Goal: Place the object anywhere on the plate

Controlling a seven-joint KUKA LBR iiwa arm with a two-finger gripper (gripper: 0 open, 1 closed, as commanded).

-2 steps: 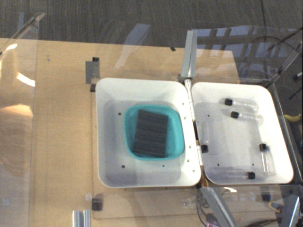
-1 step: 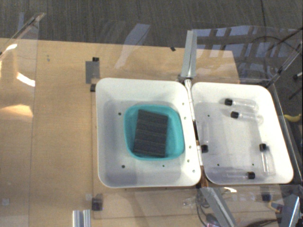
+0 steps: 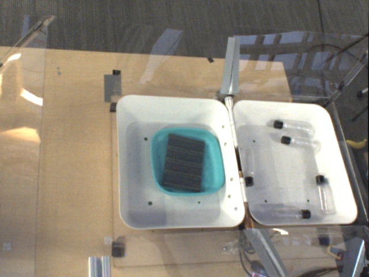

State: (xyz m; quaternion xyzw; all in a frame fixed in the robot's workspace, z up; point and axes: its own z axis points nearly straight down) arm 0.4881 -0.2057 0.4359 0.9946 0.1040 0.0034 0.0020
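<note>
Teal plate point(image 3: 214, 167) in the left white bin point(image 3: 132, 154), dark ribbed block point(image 3: 184, 162) lying on it, clear tubes point(image 3: 294, 133) in the right bin point(image 3: 340, 172), wooden table point(image 3: 63, 166) beneath.

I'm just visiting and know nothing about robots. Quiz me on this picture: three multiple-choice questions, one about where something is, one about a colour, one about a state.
1. Where is the plate?
A. left bin
B. right bin
C. bare bench

2. What colour is the plate?
A. red
B. teal
C. yellow

3. How is the dark ribbed block?
A. lying on the plate
B. beside the plate
C. propped against a bin wall

Answers:
1 A: the plate sits in the left bin.
2 B: its rim is teal.
3 A: the dark ribbed block lies flat within the rim.
</note>
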